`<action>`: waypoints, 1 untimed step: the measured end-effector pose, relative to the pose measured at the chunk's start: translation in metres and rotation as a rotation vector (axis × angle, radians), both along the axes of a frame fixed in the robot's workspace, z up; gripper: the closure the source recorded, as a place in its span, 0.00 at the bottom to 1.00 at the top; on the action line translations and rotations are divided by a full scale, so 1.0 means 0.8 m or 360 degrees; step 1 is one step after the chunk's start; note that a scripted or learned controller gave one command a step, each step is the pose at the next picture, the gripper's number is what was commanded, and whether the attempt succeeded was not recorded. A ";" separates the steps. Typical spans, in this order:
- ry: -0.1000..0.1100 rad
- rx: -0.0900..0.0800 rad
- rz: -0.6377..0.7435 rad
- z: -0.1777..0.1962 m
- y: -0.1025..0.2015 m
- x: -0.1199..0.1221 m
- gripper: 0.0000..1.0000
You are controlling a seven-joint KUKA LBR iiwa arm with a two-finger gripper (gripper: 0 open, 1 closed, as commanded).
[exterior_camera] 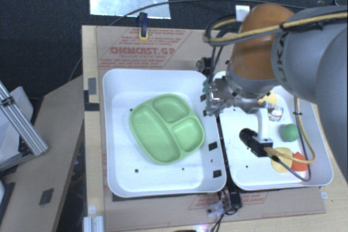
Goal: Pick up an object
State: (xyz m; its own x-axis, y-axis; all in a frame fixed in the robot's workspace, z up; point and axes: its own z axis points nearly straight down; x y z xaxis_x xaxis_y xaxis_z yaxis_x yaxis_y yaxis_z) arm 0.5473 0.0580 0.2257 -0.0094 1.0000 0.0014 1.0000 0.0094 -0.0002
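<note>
Green ball [289,132]: small, round, matte, sitting free on the floor of the right bin [247,175], towards its far right side. No long axis, so approach direction matters little; it looks likely to roll if nudged. Just in front of it lie a flat yellow piece [279,164] and an orange piece [299,159], touching or nearly touching each other, a little apart from the ball. Gripper [213,99] hangs over the divider between the two bins, so the ball lies to its right in the camera view and somewhat nearer the front edge, well apart. Nothing seen held. The wrist hides the gripper's working end, so I cannot tell whether it is spread or pressed together. The arm [304,51] covers the back of the right bin. The other candidate is a green divided plate [167,129], pale, three compartments, flat in the middle of the left bin [120,174], its right rim near the gripper. It looks broad and hard to pinch, except by the rim.
</note>
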 end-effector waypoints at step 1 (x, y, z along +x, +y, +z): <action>-0.0002 0.0001 0.0000 0.006 0.057 -0.001 1.00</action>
